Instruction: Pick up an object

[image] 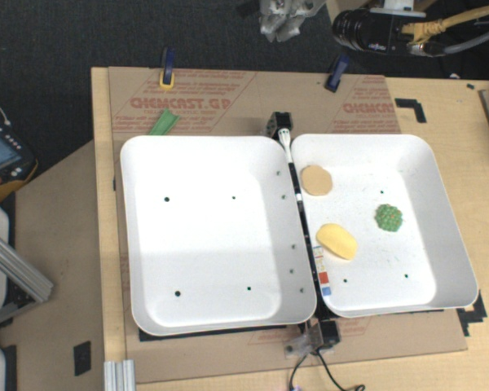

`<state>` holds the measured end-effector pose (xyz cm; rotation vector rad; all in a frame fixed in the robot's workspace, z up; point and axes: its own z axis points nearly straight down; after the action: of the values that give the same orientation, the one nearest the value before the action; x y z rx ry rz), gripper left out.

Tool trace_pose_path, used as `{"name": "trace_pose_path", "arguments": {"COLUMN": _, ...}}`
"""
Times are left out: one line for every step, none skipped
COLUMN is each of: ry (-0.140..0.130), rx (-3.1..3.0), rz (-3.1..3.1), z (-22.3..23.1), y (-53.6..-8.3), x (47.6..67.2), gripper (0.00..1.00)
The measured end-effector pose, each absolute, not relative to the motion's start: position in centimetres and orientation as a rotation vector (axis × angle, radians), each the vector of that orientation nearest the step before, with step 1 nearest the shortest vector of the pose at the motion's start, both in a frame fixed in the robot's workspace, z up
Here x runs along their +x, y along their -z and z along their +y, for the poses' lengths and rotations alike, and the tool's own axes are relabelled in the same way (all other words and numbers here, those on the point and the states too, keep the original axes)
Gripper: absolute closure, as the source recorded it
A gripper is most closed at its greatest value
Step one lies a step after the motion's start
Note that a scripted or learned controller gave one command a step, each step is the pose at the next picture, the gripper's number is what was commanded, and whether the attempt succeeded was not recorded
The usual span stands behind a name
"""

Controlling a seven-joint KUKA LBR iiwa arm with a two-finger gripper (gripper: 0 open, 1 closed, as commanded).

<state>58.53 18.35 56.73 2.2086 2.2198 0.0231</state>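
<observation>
Three small objects lie in the right bin. A tan round disc sits near the bin's upper left corner. A yellow oval lump rests below it, close to the left wall. A green bumpy ball lies to their right, near the bin's middle. My gripper hangs at the top of the view, beyond the far edge of the board and well away from both bins. Nothing shows in its grasp.
The left bin adjoins the right one along a dark seam. Both rest on a brown board with two blue clamps at its far edge. A green tag lies near the left bin's far corner. Black hoses sit top right.
</observation>
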Motion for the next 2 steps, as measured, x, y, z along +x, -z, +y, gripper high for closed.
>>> {"name": "trace_pose_path", "arguments": {"ry": -0.022, "rx": 2.209, "rz": 2.22, "z": 18.3, "y": -56.7, "x": 58.5, "gripper": 0.0}}
{"name": "trace_pose_path", "arguments": {"ry": -0.029, "rx": 2.206, "rz": 2.219, "z": 18.4, "y": -57.8, "x": 58.6, "gripper": 1.0}}
